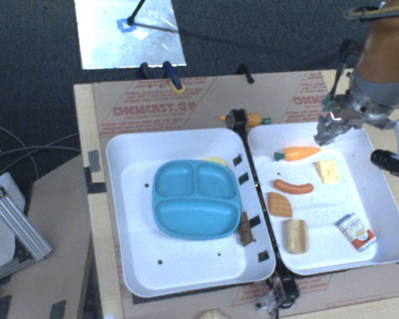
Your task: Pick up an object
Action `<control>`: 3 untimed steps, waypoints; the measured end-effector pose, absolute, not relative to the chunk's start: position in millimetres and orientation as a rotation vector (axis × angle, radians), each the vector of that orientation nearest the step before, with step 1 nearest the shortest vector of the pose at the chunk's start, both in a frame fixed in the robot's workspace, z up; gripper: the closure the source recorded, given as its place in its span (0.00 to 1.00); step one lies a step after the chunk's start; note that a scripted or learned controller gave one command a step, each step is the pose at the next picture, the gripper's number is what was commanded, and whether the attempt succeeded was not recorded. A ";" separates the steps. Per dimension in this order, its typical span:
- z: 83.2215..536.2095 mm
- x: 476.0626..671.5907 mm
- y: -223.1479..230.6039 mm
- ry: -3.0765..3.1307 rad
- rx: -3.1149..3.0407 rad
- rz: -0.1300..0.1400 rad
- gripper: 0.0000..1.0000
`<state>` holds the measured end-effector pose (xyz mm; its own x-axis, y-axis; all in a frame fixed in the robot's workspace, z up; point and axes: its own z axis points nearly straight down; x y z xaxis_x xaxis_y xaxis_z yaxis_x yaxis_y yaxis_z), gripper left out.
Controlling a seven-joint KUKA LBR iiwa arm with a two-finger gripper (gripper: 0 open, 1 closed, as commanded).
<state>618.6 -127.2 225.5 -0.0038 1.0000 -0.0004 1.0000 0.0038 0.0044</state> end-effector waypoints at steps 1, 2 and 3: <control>232.3 621.8 -68.9 2.233 2.209 0.006 1.00; 227.8 607.2 -42.6 2.230 2.213 0.001 1.00; 230.7 619.5 -34.0 2.227 2.212 0.003 1.00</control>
